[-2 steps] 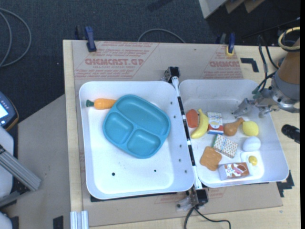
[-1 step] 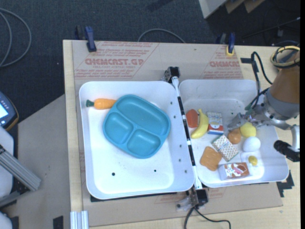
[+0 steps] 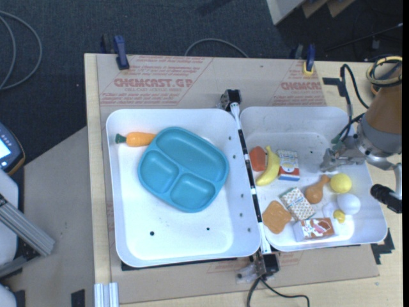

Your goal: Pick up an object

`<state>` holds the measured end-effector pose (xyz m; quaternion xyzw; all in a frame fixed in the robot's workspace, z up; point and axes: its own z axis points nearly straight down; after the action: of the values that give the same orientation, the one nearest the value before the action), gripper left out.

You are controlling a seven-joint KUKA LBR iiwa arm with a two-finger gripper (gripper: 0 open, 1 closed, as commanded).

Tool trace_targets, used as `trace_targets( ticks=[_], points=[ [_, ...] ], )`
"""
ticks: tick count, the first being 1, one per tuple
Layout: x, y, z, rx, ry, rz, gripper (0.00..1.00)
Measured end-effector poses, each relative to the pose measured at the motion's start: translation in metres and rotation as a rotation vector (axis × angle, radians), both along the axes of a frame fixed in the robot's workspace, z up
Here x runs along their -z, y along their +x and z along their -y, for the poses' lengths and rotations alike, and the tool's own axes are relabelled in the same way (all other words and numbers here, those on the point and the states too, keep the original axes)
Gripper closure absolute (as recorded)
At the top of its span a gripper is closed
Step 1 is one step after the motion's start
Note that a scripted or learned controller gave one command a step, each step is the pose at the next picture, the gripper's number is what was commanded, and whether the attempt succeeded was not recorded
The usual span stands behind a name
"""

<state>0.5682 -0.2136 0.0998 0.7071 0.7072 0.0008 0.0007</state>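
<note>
Over the right bin (image 3: 300,117), near its far right side, the robot's hand (image 3: 333,159) hangs low. It is a grey metal thing on the end of the arm (image 3: 383,123), which has an orange band. I cannot tell if the hand is open or closed, and I see nothing held in it.

Right beside the hand sits a round yellow lemon (image 3: 341,183). Touching the lemon is a brown chicken leg (image 3: 314,190) that looks smooth, like plastic. Just below the lemon lies a white egg (image 3: 348,203), and a tiny yellow toy (image 3: 339,217) lies under that.

A bit further out are a small checked packet (image 3: 294,202), a flat brown cookie shape (image 3: 277,216) and a flat red and white box (image 3: 314,228). On the left side of this bin lie a curved yellow banana (image 3: 270,167), an orange-red toy (image 3: 257,158) next to it, and a little carton (image 3: 289,165).

I think the hand is at the step of picking which toy to grab. No toy is lifted yet. The lemon looks closest, so next the hand may need to move down over it and squeeze. The lemon is round and smooth, so it could slip or roll away.

The left bin (image 3: 179,242) holds a blue plate (image 3: 183,169) with three parts, and an orange carrot (image 3: 136,139) lies beside it. Both bins sit on the pale wooden bench (image 3: 96,171).
</note>
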Motion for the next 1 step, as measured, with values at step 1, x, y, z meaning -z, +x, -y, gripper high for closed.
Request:
trace_targets(
  ticks=[1],
  points=[
    [0.0007, -0.0003, -0.0001, 0.001, 0.001, -0.001, 0.00]
  ],
)
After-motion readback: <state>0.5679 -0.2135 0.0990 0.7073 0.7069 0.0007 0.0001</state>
